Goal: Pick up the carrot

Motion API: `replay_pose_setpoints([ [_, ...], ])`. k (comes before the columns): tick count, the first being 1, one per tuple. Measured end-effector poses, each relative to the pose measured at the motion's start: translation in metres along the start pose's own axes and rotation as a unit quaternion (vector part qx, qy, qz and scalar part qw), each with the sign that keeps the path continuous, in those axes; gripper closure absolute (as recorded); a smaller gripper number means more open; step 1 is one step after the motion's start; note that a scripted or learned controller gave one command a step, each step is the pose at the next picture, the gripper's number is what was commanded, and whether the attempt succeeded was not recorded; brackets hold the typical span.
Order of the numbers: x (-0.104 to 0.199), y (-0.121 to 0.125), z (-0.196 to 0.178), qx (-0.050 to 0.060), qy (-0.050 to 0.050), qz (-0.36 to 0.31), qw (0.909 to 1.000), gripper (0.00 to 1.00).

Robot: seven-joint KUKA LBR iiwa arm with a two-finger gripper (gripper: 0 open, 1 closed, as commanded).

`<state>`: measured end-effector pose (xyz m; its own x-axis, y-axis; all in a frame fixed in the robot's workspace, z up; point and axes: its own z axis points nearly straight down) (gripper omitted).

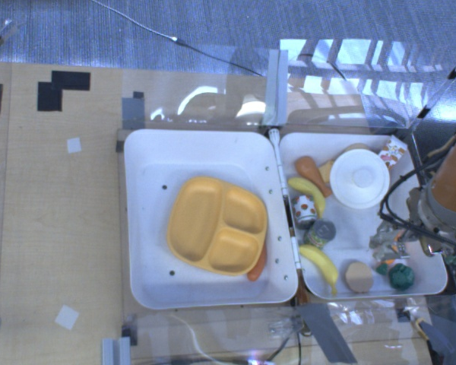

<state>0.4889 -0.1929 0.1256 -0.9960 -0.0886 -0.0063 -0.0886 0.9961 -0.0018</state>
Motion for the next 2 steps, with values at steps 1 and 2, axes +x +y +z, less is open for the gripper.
replay_pose_setpoints([
  [1, -0.01, 0.057, -0.035, 0.0, -0.002, 0.136, 0.9907, 1.0],
  [2, -0.011, 0.04, 0.035, 0.0, -0.003, 0.013, 0.9999, 1.0],
])
